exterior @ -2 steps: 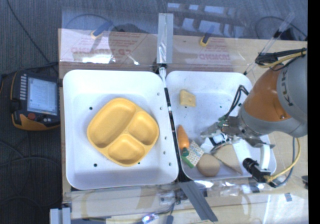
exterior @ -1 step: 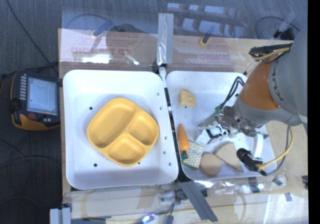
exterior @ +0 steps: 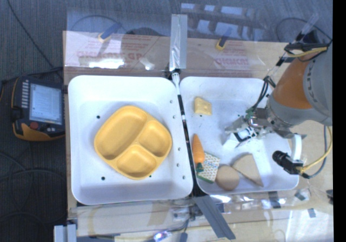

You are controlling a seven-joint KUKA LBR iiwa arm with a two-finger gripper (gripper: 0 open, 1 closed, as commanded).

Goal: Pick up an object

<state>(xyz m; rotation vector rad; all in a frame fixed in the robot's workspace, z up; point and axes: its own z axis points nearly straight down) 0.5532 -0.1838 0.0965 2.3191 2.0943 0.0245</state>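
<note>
- Currently, the pincer [exterior: 239, 129] hovers in the right bin [exterior: 216, 87], right of frame centre; finger state cannot be determined.
- Nearest target: tan wedge [exterior: 248, 168], just below-right, long axis diagonal.

No text fully readable. Faint reddish lettering, mirrored or washed out, on the clear plastic sheet [exterior: 116, 52] behind the left white bin; similar faint reddish lettering on the clear plastic sheet [exterior: 232, 58] behind the right white bin; neither can be made out. The black-and-orange handheld control pendant [exterior: 37, 108] left of the surface has a lit pale screen, content too small to read. The small green-and-white printed packet [exterior: 208, 164] in the right bin shows a pattern, no legible words.
</note>
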